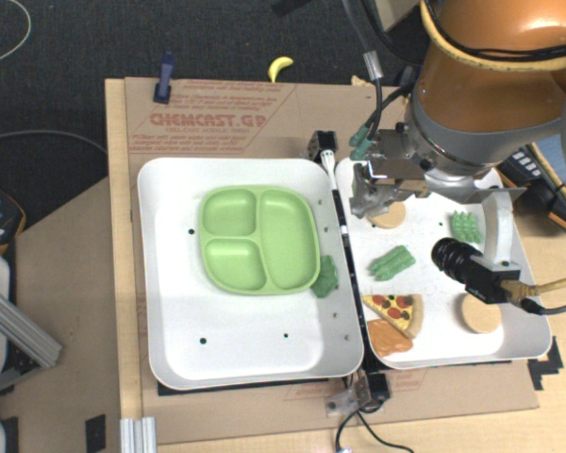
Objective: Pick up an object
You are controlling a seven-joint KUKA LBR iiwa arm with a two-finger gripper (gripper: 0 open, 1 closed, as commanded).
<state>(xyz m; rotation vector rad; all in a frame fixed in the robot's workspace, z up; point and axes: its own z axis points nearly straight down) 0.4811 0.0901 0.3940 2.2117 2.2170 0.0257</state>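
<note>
The grey arm (495, 74) with its broad orange band fills the upper right, reaching down over the right bin (524, 347). Beneath everything lies the desk (123, 253), covered by a brown cardboard sheet printed with red lettering. Two shallow white bins sit side by side on it; the left bin (236, 347) is the roomier one in view. Inside it rests a light green divided plate (260, 240) with three compartments, and a small dark green piece (325, 277) lies just beside the plate's right edge, close to the wall shared by the bins.

The pincer (375, 196) hangs over the upper left part of the right bin, just above a round tan cookie-like disc (390, 217); how far it is open cannot be told, and nothing can be seen caught in it.

In the right bin, a pizza slice toy (396, 310) lies near the front left, with an orange-brown piece (389, 340) touching its lower side. A green leafy piece (391, 261) lies in the middle, a second green piece (465, 226) farther right, and another tan disc (480, 317) near the front right.

A small yellow banana (280, 66) lies beyond the cardboard at the top.
</note>
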